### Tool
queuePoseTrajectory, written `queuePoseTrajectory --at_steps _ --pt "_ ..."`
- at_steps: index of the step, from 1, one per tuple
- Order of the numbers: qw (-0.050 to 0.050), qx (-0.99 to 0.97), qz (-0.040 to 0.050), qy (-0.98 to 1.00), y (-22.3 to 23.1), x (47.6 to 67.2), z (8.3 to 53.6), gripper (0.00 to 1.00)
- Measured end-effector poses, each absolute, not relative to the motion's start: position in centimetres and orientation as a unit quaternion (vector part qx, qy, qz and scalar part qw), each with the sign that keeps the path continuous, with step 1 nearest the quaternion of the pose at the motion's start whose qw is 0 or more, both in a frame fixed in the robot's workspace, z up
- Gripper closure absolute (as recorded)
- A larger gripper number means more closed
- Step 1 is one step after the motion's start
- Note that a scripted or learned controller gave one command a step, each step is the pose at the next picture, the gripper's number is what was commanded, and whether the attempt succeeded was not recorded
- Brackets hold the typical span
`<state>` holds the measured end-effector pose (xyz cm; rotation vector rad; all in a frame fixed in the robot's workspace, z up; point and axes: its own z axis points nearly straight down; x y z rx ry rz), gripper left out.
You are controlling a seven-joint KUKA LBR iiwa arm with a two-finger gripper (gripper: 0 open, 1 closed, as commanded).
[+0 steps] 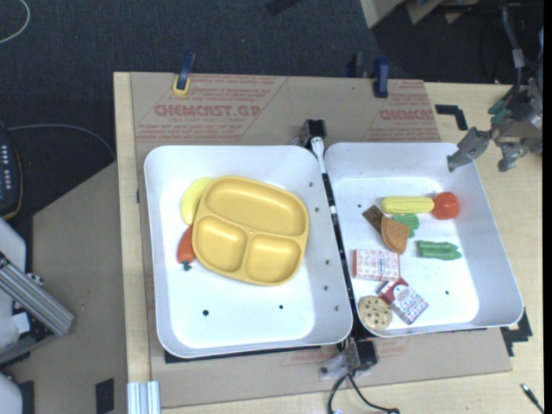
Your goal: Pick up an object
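My gripper [485, 154] hangs over the far right corner of the right bin [483, 270], open, with nothing between its fingers. Below it in that bin lie a yellow corn cob [407, 204], a red tomato [445, 205], a green pepper [438, 249], a brown bread slice [395, 234], a dark brown piece [373, 216], a pink wafer [376, 265], a chocolate-chip cookie [374, 312] and a small red-and-white packet [406, 301]. The tomato is the nearest of these to the gripper.
The left bin [172, 317] holds a yellow divided plate [249, 229], with a yellow piece [193, 198] and an orange-red pepper [185, 247] tucked against its left side. A raised ridge [331, 222] separates the bins. Two clamps [183, 74] grip the bench's far edge.
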<state>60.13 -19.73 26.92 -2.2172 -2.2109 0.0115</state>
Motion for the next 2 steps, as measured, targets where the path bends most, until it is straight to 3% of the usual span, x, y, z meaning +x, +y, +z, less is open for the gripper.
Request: queuePoseTrajectory --at_steps 1,2 --pt "-0.001 -0.707 -0.0001 -0.707 -19.7 60.3 27.7 0.0" --pt "0.002 -0.707 0.0012 -0.707 -19.7 59.3 22.4 0.0"
